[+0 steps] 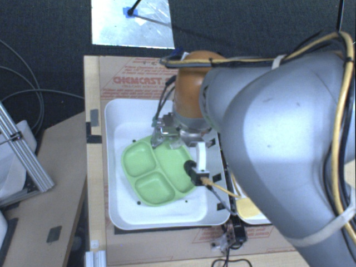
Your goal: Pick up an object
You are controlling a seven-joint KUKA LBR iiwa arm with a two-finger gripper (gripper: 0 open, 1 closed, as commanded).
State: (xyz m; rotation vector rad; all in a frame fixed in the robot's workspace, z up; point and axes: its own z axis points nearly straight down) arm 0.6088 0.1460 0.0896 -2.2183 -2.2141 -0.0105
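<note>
I am seeing the green divided tray (153,171) occupying most of the left bin (119,216); bare floor is remaining along its left and front walls. The arm (278,143) is blocking access from the right.

The grey arm (278,143) reaches in from the right, its bulk filling the near side. The orange band (189,90) sits above the wrist, which points steeply down; the gripper (183,149) below seems partly hidden.
</note>
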